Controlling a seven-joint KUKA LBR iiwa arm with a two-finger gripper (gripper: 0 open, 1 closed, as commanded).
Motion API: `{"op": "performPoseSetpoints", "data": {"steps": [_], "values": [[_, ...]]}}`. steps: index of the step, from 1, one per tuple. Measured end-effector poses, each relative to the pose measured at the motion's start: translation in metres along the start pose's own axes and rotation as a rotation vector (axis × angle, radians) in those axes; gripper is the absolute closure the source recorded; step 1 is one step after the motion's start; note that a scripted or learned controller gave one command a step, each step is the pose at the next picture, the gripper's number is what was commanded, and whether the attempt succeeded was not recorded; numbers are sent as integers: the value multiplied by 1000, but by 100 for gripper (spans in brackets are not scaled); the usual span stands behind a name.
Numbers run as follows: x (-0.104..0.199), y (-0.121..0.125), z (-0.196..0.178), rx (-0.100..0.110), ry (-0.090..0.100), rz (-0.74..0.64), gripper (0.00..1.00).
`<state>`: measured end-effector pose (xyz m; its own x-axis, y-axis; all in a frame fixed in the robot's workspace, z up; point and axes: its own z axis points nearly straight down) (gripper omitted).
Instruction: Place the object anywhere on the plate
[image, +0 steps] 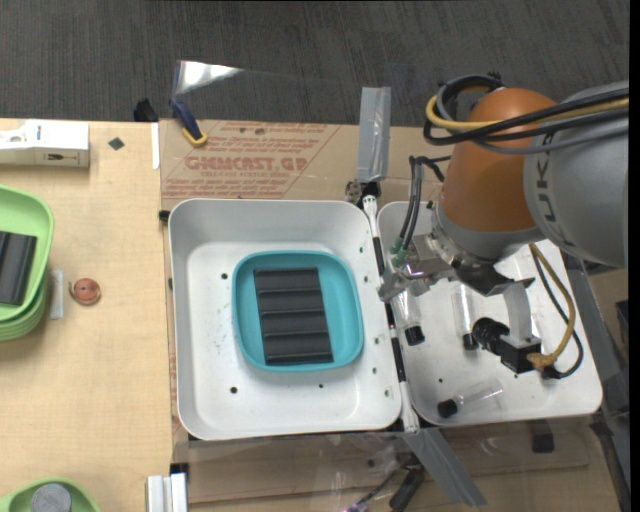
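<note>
Teal plate (347, 300) in left bin (200, 390), centre frame, carrying dark ridged block (292, 315): looks placed already. Arm (500, 170) over right bin (575, 395), gripper (400, 285) near divider; grip state cannot tell. Remaining: likely retreat only.

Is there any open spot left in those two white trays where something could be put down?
In the left bin, white floor rings the teal plate; the widest strip lies between the plate and the bin's near edge. The plate itself carries a dark ribbed block. The right bin is crowded: the arm hangs over it, with cables and small dark parts below. Its near corner looks barest.
</note>
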<state>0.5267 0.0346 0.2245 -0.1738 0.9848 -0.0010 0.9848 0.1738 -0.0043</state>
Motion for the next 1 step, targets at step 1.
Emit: {"op": "performPoseSetpoints", "data": {"steps": [1], "values": [[0,0,0,0,0,0,0]]}}
